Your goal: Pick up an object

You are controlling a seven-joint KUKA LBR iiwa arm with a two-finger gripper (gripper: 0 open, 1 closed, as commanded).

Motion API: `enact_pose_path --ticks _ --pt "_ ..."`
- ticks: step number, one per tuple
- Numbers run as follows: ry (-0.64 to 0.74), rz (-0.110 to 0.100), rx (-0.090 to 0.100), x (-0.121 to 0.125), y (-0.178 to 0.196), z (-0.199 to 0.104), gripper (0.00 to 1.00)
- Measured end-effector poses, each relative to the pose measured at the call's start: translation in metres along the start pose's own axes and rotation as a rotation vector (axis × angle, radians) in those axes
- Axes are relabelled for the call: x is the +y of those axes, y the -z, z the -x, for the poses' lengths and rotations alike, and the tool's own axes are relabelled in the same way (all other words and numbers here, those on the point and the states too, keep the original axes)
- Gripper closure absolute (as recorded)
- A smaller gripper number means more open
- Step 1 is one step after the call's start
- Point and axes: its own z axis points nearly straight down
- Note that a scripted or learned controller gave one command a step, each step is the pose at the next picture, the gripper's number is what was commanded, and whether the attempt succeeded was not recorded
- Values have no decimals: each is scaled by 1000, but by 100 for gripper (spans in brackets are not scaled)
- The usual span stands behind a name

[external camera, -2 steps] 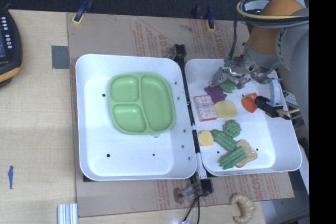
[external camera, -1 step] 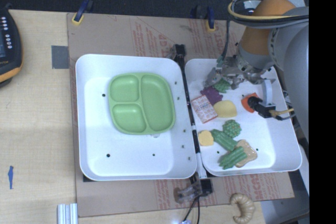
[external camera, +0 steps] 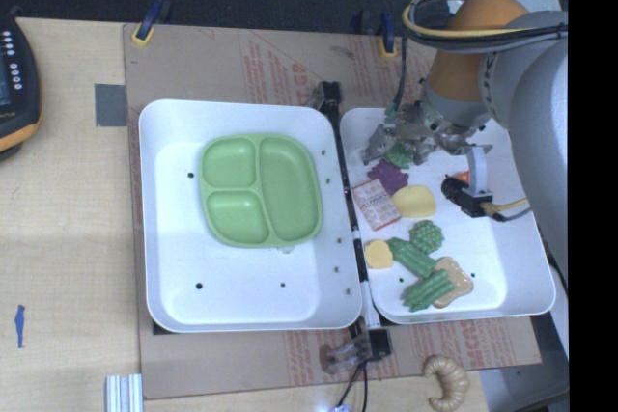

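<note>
Low over the right bin's far end we note the tool, its opening unreadable and no catch seen, with the purple piece just beside it at seven o'clock.

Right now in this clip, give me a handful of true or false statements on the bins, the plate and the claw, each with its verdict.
1. The green divided plate lies in the left bin. True.
2. The claw is over the left bin. False: it is low over the far end of the right bin, above the toy food.
3. The green plate holds toy food. False: its compartments are bare; the toy pieces lie in the right bin.
4. A purple piece lies just below the claw in the view. True.
5. A croissant-shaped toy lies on the board outside both bins. True.
6. The yellow piece rests on the plate. False: it is in the right bin.
</note>
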Motion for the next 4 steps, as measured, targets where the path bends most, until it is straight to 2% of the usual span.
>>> enact_pose_path --ticks 1,2,3,4 --pt "-11 8 -4 -1 1 76 0" --pt "-3 4 0 0 0 58 0" --pt "-7 8 -2 0 1 84 0" --pt "-3 4 0 0 0 67 0"
